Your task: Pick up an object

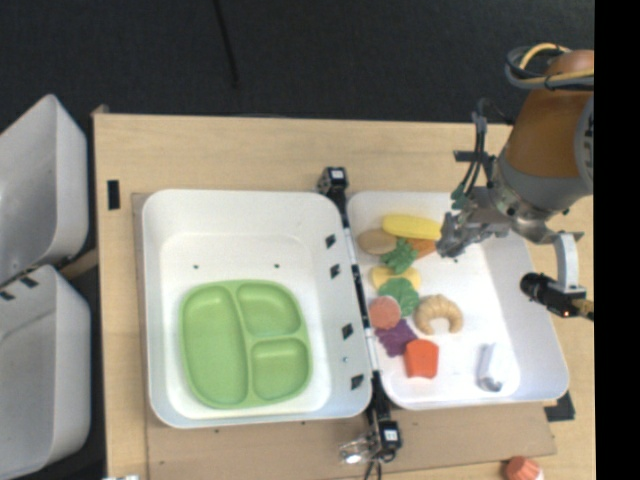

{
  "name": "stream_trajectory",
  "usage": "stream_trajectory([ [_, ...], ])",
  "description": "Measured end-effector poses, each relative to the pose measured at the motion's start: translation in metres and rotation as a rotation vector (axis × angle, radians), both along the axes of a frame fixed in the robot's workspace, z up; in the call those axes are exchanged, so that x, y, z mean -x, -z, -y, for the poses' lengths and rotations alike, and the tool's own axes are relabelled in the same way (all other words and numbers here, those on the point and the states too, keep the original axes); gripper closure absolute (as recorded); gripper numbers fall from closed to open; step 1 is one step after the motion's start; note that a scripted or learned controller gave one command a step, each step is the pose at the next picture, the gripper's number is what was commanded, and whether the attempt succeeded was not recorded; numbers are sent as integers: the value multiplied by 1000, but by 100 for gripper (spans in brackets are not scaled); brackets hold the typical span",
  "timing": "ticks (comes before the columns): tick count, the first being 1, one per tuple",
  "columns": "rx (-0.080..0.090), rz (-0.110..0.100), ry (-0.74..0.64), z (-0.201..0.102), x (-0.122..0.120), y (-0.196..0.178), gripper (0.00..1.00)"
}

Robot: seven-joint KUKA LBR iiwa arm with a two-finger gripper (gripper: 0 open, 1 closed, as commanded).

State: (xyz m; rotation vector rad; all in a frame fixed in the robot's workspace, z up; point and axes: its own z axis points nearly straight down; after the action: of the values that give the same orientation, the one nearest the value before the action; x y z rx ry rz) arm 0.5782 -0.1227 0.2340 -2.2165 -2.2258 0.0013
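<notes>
Two white bins are being borne by a wooden bench [120,298], toys crowding the right bin [530,368]. Just beside the yellow banana [410,227], the gripper [452,240] is being hovered, its closure unreadable. A vertical descent is being favoured, neighbours being avoided.

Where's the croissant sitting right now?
The croissant lies in the right bin, near its middle, just right of the green leafy piece and above the orange block. The gripper is further up, by the yellow banana.
</notes>
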Motion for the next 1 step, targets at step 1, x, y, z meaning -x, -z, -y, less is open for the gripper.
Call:
stream_trajectory([
  [1,-1,0,-1,-50,27,2,100],
])
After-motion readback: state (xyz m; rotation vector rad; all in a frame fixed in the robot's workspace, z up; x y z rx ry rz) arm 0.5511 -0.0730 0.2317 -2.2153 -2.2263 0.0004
